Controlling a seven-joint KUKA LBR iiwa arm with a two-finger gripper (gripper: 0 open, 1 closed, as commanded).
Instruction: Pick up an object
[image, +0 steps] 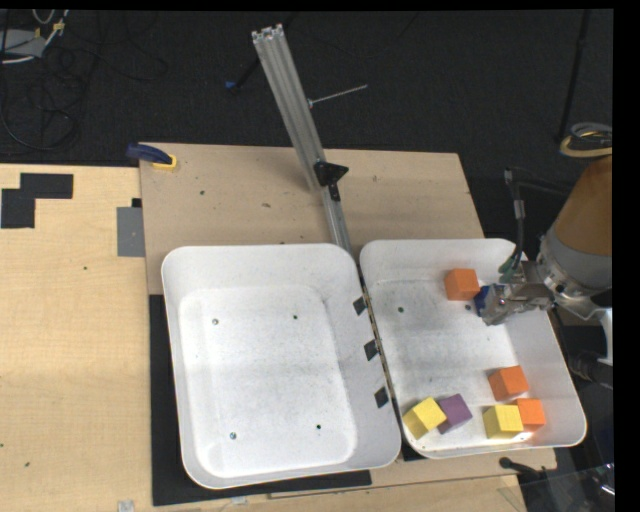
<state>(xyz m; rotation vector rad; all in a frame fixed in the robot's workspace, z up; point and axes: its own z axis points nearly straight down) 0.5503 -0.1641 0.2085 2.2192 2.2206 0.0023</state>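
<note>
In the right bin (430, 320), an orange block (461, 284) lies near the far side. My gripper (492, 305) hangs just to its right, low over the bin floor, reaching in from the right. Something small and blue (483, 298) shows at the gripper's tip. Toward the bin's near edge lie another orange block (508, 382), a third orange block (532, 412), a yellow block (503, 421), a second yellow block (425, 416) and a purple block (455, 409).
The left bin (265, 360) sits beside the right one, joined by black clips (368, 348). A slanted aluminium rail (300, 120) rises behind the bins. The bench's wooden top (300, 195) lies beyond.
</note>
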